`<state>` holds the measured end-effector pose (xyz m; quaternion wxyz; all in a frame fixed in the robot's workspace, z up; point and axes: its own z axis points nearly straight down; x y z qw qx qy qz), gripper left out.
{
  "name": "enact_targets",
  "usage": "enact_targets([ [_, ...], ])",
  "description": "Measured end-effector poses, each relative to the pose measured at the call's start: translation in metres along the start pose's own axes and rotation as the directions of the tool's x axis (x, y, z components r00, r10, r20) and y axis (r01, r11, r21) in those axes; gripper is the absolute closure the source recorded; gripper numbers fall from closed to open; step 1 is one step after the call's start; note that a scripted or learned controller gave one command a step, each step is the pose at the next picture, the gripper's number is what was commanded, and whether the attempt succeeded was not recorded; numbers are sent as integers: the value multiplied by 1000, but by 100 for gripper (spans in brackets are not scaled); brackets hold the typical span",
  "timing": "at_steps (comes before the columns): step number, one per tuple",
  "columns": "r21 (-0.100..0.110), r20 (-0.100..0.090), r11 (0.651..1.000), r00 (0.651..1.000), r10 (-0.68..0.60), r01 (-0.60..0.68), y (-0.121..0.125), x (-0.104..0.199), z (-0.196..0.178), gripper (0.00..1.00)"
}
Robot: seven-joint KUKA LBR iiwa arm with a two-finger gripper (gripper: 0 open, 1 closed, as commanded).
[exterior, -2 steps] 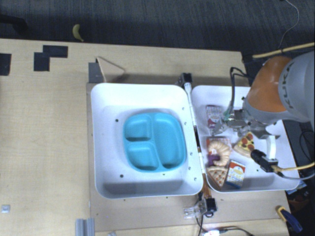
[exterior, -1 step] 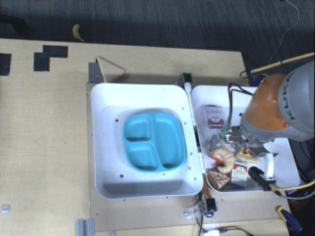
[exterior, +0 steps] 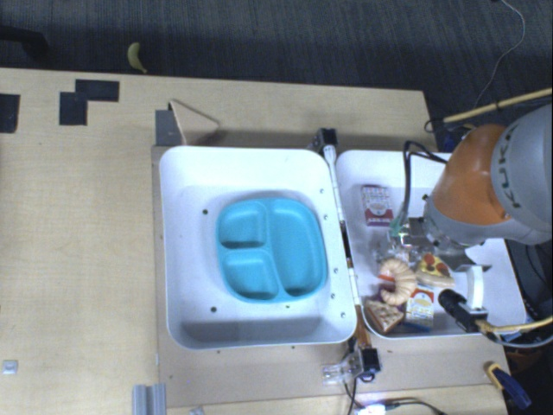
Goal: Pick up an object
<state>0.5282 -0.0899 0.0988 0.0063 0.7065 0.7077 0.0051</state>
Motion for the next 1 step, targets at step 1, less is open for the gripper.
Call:
enact_targets([
  [1, 12, -3, 1000, 1000, -3, 3, -11, 66, -87, 100],
])
